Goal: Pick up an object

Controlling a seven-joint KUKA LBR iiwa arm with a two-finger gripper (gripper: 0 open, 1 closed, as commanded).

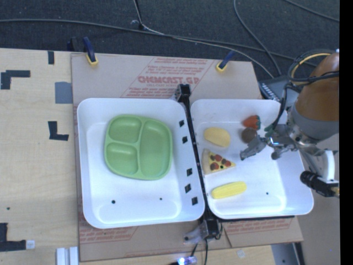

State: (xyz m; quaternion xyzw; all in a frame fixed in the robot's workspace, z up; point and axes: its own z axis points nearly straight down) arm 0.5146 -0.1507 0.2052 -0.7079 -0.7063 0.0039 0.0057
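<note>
The fingers [263, 148] hang spread and empty over the right bin [292, 203]. Just above them lies a small brown-and-red toy [251, 128], likely light, hard, a bit slick; pinching across its narrow middle looks safest.

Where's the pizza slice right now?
The pizza slice lies in the right bin, near the divider, below the yellow bun and above the corn cob.

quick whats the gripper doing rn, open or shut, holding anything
Two-finger gripper: open, fingers spread, holding nothing, hovering over the right white bin just below the small red and brown toy.
</note>
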